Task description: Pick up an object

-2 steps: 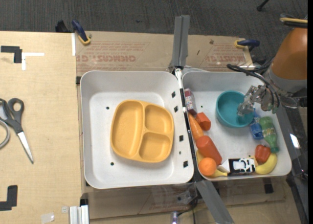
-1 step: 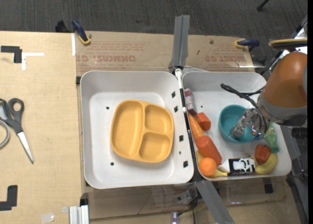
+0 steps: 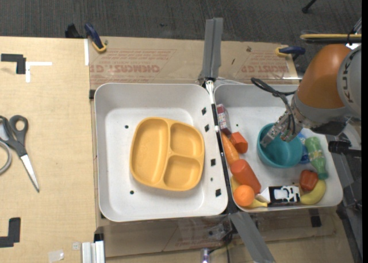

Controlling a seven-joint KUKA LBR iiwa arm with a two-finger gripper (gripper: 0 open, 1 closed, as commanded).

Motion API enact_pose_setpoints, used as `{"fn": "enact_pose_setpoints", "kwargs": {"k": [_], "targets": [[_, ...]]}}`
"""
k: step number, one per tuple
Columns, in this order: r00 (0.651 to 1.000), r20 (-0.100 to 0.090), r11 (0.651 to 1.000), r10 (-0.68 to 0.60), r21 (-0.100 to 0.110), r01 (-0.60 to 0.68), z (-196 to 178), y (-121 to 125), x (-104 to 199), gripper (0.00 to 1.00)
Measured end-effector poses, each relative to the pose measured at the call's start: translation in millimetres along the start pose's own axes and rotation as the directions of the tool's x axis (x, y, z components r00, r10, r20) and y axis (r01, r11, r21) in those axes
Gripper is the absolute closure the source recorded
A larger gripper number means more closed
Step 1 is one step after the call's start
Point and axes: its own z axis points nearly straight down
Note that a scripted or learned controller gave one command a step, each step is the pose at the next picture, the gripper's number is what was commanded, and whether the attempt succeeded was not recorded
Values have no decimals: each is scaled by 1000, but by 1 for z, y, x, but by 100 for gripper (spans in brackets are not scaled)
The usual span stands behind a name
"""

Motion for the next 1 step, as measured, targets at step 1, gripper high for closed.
{"fn": "enact_pose_setpoints", "kwargs": {"k": [1], "targets": [[966, 0, 966, 260, 1, -260, 0, 17, 11, 100]]}}
